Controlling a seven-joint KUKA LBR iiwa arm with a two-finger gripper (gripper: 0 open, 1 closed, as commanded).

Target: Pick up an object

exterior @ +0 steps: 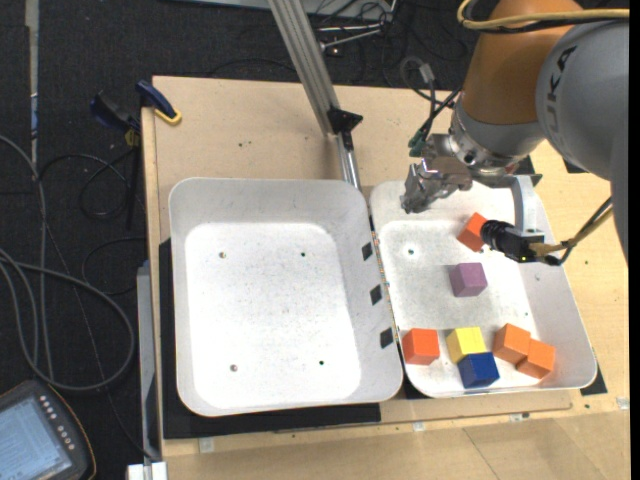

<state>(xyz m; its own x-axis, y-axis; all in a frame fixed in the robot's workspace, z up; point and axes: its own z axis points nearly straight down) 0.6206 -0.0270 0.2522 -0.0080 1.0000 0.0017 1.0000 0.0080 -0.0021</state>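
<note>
Hovering over the right bin's [560, 298] far corner, gripper [418, 200] holds nothing that I can see; jaw gap unclear. Blocks sit loose for picking: purple block [467, 279] mid-bin, rest along the near edge.

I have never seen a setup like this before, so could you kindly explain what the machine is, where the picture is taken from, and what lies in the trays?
It is a single robot arm, grey with an orange band, reaching in from the right. One fixed camera looks down at a slant on a wooden bench bearing two shallow white bins. Its tool hangs over the right bin's far corner; nothing shows between its tips. That bin holds small blocks: a purple block, a yellow block, a blue block and four orange ones. The left bin sits beside it.
</note>
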